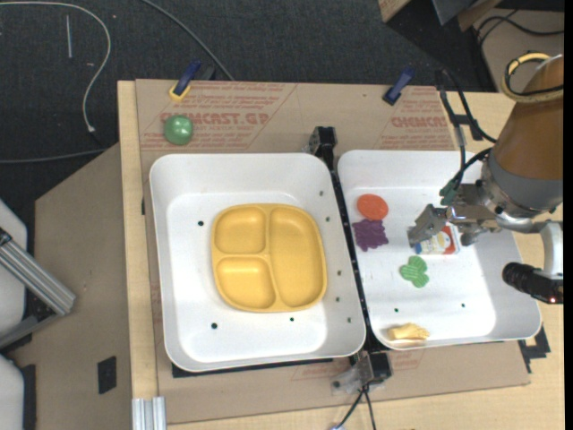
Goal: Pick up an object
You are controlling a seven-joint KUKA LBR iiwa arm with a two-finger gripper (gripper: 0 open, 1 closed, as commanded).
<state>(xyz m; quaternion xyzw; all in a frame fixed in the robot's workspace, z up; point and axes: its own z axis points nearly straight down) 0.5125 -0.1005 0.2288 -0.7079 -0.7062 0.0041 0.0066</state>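
Nothing picked yet, looks like. The grey two-finger gripper hangs low in the right shallow white bin, right over a small red-and-white toy; open or closed, can't tell. Grasp and lift remain.

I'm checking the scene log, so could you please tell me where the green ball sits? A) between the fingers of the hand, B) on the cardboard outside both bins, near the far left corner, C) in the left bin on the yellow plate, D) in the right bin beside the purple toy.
B: the green ball lies on the bare cardboard beyond the left bin's far edge, apart from the yellow plate.
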